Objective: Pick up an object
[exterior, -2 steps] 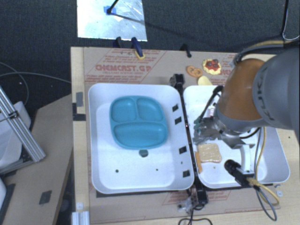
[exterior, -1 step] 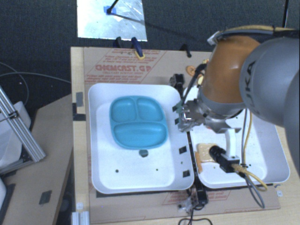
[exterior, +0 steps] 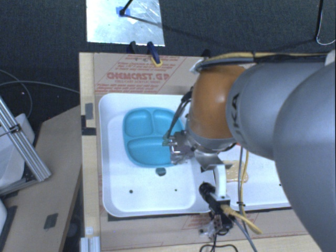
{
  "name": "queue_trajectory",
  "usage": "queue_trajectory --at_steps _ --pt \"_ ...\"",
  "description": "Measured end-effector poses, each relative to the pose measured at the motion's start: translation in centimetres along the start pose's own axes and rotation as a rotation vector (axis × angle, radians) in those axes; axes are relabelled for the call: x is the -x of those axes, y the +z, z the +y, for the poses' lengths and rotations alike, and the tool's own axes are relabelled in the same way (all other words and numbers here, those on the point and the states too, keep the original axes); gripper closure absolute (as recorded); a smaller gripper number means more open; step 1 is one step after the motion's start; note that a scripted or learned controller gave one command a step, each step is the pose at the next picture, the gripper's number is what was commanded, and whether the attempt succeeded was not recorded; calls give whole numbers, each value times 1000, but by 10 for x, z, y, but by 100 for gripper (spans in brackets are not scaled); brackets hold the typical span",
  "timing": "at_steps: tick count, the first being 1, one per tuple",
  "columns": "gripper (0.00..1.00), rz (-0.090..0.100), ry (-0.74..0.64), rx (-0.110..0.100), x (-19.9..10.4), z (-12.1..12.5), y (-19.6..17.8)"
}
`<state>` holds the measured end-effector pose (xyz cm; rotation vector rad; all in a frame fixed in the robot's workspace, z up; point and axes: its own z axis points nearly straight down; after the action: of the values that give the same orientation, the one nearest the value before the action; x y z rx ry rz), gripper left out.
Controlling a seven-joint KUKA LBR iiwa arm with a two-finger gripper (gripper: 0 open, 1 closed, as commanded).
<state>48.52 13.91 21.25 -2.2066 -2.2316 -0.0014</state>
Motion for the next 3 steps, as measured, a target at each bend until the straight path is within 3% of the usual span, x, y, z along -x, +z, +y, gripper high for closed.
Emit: queue_trajectory --at_steps 1,2,3 --pt "100 3 5 24 -3 46 -209" --pt "100 -5 18 8 79 56 -222" --pt "100 -3 11 -2 71 21 -162"
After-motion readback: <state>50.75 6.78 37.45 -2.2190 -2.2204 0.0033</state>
